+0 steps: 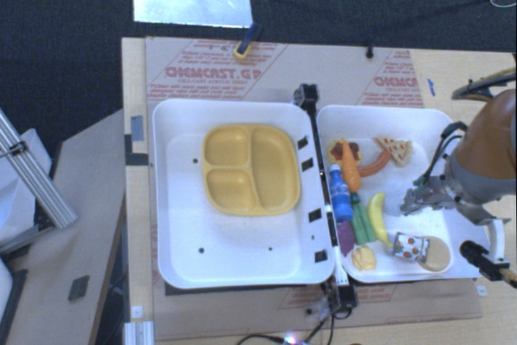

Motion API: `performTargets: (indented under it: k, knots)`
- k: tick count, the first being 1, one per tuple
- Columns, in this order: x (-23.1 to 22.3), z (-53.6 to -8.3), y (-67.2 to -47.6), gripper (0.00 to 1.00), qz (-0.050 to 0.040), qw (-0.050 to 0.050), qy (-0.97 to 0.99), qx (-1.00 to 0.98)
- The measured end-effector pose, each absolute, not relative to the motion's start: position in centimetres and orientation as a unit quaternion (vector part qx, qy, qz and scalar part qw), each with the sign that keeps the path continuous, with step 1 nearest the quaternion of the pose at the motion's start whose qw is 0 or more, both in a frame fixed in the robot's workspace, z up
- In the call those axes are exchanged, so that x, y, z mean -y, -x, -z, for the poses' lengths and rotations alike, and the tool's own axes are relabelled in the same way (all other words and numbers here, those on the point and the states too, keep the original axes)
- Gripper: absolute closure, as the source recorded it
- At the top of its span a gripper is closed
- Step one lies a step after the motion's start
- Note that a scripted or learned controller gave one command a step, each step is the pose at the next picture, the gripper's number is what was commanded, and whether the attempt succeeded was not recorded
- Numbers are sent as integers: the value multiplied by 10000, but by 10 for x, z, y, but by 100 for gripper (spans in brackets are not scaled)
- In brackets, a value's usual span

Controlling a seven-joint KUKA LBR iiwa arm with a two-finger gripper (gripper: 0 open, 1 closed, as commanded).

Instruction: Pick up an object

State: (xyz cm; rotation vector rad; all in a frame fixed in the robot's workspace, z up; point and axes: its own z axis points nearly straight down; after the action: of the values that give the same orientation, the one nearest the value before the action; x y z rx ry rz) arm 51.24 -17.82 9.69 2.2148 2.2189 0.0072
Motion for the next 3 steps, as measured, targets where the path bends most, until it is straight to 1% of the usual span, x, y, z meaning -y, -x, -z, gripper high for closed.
performTargets:
  k: [1, 2, 3]
  knots:
    - [175, -143, -507, 100, -11, 20, -7058, -7084]
    - [184, -195, -514, 100, -14, 34, -7060, -7082]
    - [185, -226, -516, 100, -14, 30, -7057, -7085]
